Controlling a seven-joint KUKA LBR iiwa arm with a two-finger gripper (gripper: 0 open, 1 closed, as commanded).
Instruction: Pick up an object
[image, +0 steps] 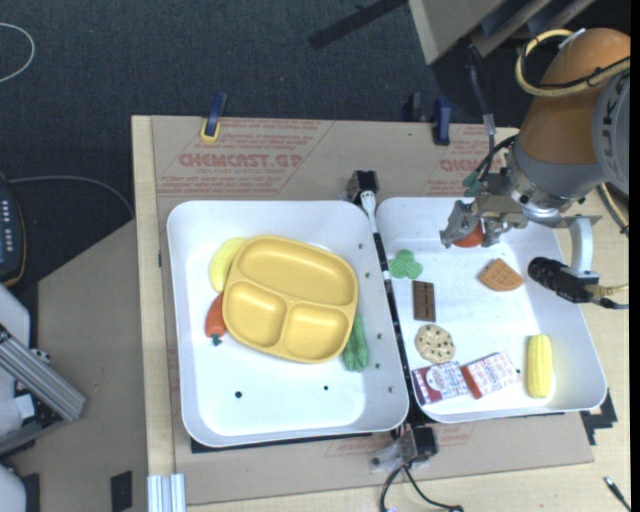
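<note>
Down front, a red-and-white packet (466, 379) lies well below the gripper (467, 232), whose fingers are clamped on a small red-orange object (468, 237), held over the right bin (585, 345).

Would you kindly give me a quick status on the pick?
Gripper over right bin, far end. Red object at its tip, grasp unconfirmed. Cracker close by.

A paper-covered bench top (300, 150) stands on dark grey carpet (150, 60), blue clamps (212, 118) gripping its far edge.
</note>
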